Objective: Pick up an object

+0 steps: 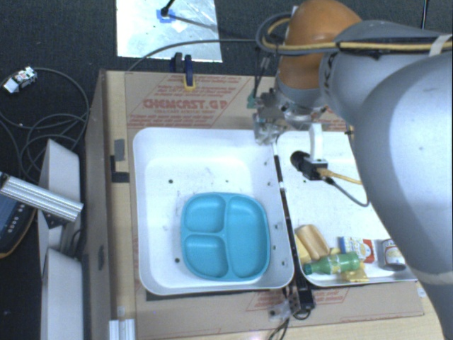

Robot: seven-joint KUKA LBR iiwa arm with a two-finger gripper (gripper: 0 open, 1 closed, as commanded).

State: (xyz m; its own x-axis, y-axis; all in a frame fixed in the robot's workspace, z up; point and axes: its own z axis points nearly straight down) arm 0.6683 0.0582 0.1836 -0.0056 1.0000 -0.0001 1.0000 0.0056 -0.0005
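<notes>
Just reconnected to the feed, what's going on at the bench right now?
The grey KUKA arm's gripper hovers over the far end of the divide between the two bins. The blue plastic divided plate lies in the left white bin. A green bottle and tan roll lie in the right white bin.

open floor in left bin (152,190) behind blue tray (225,235); right bin's (311,197) near edge cluttered

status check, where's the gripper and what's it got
Gripper at far end of divider between bins, nothing seen in it. Green bottle and tan cylinder at right bin's near end. Blue tray in left bin.
</notes>
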